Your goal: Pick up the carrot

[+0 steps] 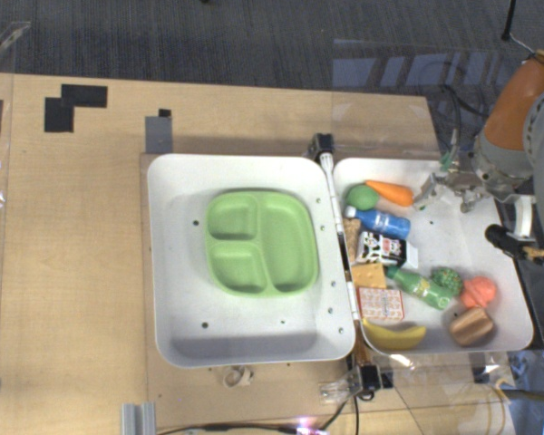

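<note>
Orange and tapered, the carrot (389,191) lay at the far left of the right bin (499,270), just beside a green ball (361,197). I judged it light, hard plastic and slippery, best pinched across its thick middle. Whether the gripper (455,185) hovering to its right was open, I couldn't tell.

Even overhead light, soft shadows, slight blur.

Carrot (388,192) is lying in right bin (503,270), upper left corner. Gripper (453,188) is hovering at carrot's 3 o'clock, near, apart.
</note>
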Tool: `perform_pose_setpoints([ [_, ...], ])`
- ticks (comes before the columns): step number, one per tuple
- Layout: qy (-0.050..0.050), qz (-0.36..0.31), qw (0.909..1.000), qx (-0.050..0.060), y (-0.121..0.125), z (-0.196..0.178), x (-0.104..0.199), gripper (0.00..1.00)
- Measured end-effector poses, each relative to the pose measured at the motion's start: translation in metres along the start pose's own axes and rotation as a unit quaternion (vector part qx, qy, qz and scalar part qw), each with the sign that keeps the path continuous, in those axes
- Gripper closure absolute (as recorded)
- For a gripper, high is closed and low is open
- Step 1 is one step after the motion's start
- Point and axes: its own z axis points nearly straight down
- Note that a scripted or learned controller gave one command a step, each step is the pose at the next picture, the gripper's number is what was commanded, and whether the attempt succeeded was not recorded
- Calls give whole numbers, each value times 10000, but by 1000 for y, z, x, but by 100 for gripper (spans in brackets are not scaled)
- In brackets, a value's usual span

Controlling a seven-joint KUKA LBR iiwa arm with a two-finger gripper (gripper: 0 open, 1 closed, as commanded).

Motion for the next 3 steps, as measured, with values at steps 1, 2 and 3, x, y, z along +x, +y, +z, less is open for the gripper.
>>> perform_pose_setpoints([
  [1,-66,1374,9905,46,5,1,56,0],
  [2,-181,2329,9723,106,4,0,86,0],
  [3,25,3227,9465,-38,12,-92,141,0],
])
